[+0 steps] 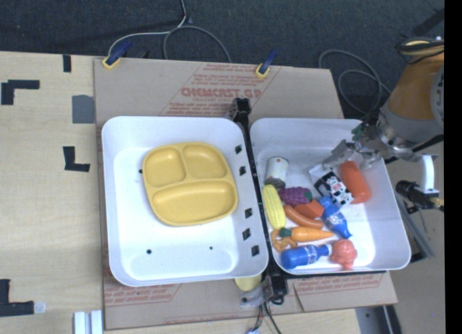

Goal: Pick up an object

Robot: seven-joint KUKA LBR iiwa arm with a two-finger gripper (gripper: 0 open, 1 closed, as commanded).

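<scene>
The gripper (351, 151) hangs over the upper right of the right bin (303, 134), its fingers spread apart with nothing between them. Just below it lies an orange sausage-shaped toy (355, 182), beside a small black-and-white item (332, 183). Toy food crowds the bin's lower half: a corn cob (273, 207), purple grapes (295, 195), a carrot (312, 234), a blue bottle (305, 256). The left bin (126, 253) bears a yellow divided plate (190, 183) (three compartments).
</scene>
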